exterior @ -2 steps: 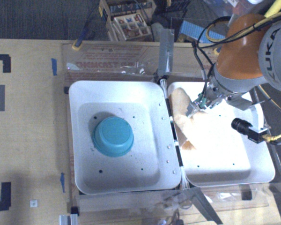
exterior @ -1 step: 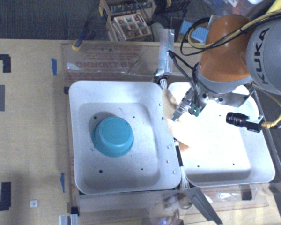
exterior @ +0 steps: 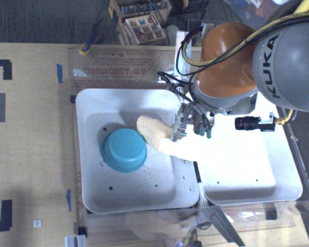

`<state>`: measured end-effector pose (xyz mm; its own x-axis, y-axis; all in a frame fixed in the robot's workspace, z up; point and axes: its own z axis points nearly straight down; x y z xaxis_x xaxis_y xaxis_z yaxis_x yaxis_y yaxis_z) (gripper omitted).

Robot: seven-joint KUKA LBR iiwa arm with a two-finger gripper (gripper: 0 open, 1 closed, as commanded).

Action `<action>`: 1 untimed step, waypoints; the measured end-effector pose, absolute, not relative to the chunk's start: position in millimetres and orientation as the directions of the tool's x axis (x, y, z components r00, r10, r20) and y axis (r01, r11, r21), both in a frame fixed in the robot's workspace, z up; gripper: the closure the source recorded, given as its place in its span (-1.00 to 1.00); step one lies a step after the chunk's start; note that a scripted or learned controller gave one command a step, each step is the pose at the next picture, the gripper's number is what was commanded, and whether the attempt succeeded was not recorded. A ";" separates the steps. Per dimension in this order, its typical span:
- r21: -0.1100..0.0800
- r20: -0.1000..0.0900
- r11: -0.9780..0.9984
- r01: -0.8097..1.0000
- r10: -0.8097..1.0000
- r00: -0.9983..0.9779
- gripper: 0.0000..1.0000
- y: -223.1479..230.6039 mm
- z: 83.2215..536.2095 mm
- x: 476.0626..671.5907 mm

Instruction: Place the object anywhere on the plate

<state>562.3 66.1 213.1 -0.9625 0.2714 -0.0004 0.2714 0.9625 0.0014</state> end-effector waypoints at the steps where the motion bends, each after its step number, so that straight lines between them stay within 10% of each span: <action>1: 0.002 -0.005 1.000 0.005 0.005 -1.000 1.00 105.7 225.7 550.6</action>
